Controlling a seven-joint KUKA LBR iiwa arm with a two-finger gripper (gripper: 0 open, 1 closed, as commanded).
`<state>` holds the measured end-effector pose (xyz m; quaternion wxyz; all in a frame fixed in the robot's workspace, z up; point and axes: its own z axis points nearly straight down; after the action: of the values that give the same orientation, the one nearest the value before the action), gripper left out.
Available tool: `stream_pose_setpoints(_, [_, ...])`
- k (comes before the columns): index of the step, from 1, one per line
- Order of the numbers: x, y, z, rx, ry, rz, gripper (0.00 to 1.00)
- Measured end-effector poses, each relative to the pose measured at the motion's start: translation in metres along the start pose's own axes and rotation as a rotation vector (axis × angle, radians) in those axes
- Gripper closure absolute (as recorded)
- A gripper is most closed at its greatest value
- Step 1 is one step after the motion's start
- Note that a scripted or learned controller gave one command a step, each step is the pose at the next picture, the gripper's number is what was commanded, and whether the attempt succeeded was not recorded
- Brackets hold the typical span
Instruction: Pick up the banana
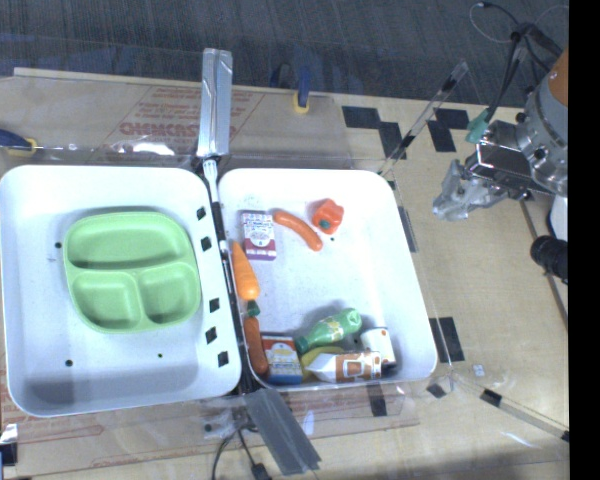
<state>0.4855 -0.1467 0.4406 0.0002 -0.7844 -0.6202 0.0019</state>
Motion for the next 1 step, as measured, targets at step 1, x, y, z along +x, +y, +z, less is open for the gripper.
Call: stream_pose_setpoints(1, [0.0417,-0.0180,-0.0002,0.003,0.001,0.012,1.00])
